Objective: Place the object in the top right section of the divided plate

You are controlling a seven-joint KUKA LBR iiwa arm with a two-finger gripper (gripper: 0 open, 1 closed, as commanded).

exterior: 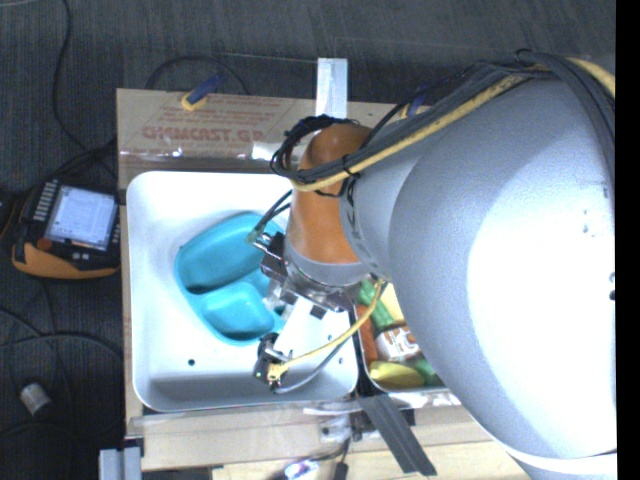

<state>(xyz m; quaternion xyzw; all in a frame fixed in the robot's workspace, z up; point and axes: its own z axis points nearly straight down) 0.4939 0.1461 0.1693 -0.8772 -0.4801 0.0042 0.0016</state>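
Note:
A teal divided plate (222, 268) lies in the left white bin (160, 358), towards its upper middle. Two of its sections show, one above the other; its right part is hidden under the arm. My gripper (292, 306) hangs below the orange wrist band, over the plate's right edge. The wrist and arm cover whatever is at its tip, so I cannot make out any object held there.
The right bin (420, 396) is mostly hidden by the grey arm. In its visible strip lie a green item (372, 294), a red-labelled pack (398, 342) and a yellow item (392, 373). A handheld device (75, 223) sits on the floor to the left.

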